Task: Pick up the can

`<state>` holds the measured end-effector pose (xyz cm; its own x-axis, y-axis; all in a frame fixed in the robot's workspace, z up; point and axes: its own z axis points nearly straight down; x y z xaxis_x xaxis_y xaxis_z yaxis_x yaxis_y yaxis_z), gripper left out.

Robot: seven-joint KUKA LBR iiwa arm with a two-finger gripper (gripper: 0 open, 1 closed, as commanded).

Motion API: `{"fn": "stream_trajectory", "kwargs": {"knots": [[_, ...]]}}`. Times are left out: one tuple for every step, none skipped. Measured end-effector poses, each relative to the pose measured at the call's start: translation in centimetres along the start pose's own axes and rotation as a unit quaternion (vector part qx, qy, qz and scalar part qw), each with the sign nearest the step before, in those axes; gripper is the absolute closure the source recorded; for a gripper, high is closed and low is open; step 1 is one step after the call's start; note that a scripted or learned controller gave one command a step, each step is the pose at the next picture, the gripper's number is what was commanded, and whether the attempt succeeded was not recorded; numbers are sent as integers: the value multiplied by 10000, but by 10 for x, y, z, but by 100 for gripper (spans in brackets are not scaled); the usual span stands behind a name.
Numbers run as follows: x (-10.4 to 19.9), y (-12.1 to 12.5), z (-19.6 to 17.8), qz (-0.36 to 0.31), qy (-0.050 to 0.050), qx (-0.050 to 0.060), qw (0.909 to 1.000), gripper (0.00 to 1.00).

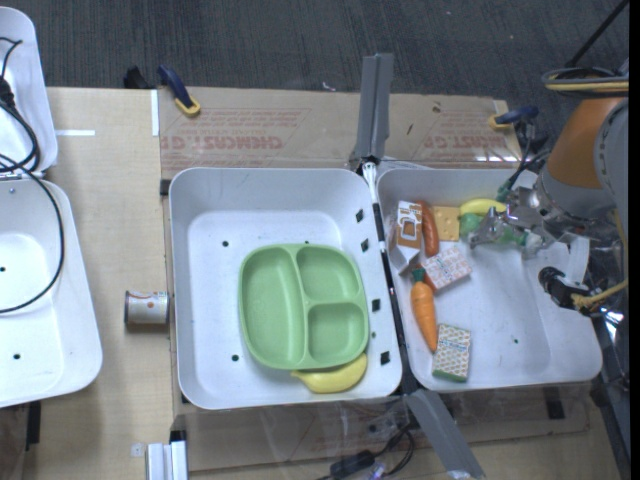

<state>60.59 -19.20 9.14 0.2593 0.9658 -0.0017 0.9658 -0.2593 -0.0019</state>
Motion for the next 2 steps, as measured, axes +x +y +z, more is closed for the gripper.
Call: {"fn": "stream_trajectory", "kwargs": {"knots": [[12,17,0,92,0,-2,10000,0],[-14,-7,-2,-49,54,5,10000,0]]}}
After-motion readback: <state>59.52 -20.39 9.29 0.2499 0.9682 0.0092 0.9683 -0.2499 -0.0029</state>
